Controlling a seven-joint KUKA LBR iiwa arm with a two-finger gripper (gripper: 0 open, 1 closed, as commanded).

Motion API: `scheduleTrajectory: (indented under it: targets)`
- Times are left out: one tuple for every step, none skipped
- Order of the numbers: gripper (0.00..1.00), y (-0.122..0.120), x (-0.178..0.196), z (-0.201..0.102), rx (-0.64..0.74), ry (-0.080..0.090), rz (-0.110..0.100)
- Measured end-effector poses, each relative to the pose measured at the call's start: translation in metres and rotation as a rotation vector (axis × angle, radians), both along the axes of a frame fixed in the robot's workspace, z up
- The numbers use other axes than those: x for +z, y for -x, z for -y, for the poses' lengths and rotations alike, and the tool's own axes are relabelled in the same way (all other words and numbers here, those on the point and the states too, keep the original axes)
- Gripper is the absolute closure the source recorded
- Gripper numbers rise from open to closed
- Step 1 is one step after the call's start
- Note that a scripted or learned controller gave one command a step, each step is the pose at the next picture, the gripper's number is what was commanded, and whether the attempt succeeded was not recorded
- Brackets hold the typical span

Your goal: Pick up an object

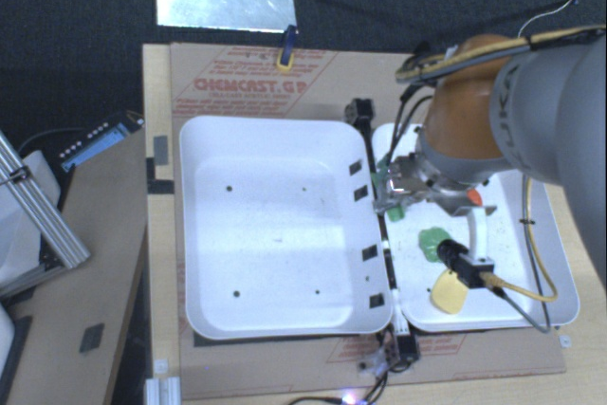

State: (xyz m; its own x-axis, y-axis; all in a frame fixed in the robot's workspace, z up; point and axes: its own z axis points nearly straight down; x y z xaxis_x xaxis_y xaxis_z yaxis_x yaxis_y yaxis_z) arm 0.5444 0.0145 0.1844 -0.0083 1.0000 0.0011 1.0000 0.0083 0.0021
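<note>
Over the right bin point(520, 312), low against its left wall, the gripper point(392, 193) sits beneath the grey and orange wrist. Whether the claw is spread or pressed together cannot be told, as the wrist body masks it from above. Nothing is seen gripped.

Candidate items lie in that same bin. A green piece point(432, 242) sits just to the near right of the gripper. A yellow piece point(450, 291) lies nearer still, close to the near rim. A small orange-red item point(474, 197) is partly hidden by the wrist. The left bin point(275, 232) holds no loose item.

Judgement: the step in hand is the reach and descent (no lift is evident). The next move calls for centring over one item, likely the green piece, well off the bin wall, then closing and raising straight up.
</note>
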Motion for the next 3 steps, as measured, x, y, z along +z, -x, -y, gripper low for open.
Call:
scheduleTrajectory:
  targets:
    - [1.0, 0.017, -0.001, -0.024, -0.001, 0.0, -0.003]
    - [1.0, 0.018, 0.0, -0.07, 0.0, -0.001, -0.001]
    - [1.0, -0.003, -0.07, -0.148, 0.003, -0.001, -0.004]
